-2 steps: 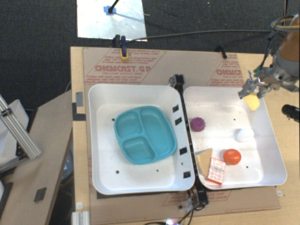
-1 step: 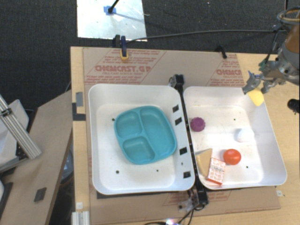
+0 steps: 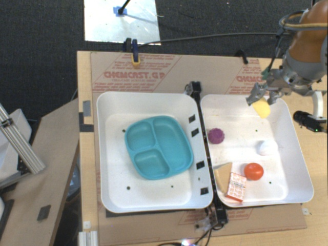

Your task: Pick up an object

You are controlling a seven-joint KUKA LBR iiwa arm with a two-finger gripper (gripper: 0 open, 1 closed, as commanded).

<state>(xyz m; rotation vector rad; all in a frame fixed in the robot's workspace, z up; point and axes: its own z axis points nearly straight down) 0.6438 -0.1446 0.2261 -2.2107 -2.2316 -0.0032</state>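
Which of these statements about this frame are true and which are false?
1. The teal plate lies in the left bin. True.
2. The hand is above the left bin. False: it is over the far part of the right bin, with a yellow object between its fingers.
3. A purple ball lies in the right bin near the divider. True.
4. The orange ball sits on the teal plate. False: it lies in the right bin, beside the red-and-white packet.
5. A white ball lies in the right bin. True.
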